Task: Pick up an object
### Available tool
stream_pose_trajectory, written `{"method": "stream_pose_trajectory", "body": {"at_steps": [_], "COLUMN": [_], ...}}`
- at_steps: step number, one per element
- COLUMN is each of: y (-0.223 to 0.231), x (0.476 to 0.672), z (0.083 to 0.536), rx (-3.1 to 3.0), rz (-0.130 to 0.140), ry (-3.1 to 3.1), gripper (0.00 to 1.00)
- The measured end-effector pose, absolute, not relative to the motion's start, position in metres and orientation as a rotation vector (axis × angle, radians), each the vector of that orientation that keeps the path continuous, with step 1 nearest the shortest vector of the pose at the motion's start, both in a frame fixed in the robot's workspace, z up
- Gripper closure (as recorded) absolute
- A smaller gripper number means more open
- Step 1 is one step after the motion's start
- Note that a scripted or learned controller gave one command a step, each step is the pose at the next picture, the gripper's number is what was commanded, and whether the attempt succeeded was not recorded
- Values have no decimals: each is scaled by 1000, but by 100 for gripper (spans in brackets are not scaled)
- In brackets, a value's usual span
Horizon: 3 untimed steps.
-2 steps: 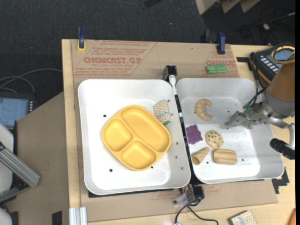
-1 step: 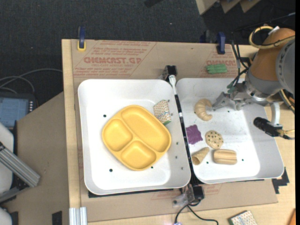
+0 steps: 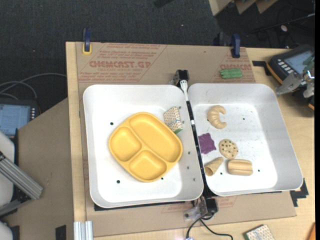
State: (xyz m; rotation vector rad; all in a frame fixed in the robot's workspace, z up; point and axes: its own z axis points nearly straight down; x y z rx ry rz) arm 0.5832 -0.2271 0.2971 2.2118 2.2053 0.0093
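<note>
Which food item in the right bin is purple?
The flat purple piece by the bin's left wall. The croissant, cookie, cone and bread roll are all tan.

A yellow divided plate (image 3: 145, 146) and a patterned scrap (image 3: 173, 117) are seen in the left bin (image 3: 95, 104). A croissant (image 3: 217, 116), purple piece (image 3: 206, 143), cookie (image 3: 228, 148), cone (image 3: 213, 165) and bread roll (image 3: 240, 167) are laid in the right bin (image 3: 280, 134).

Divided plate (image 3: 145, 146) in left bin (image 3: 95, 134), croissant (image 3: 217, 116), cookie (image 3: 228, 148), bread roll (image 3: 240, 167) in right bin (image 3: 280, 134)
</note>
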Motion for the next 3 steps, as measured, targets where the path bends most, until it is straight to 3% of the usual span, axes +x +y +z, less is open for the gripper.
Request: {"method": "stream_pose_trajectory", "body": {"at_steps": [1, 2, 3], "y": [-223, -166, -118], "x": [538, 476, 520], "z": [157, 83, 84], "rx": [2229, 2229, 2213], "rz": [-5, -3, 4], "ry": [2226, 2228, 2225], "gripper": [0, 0, 0]}}
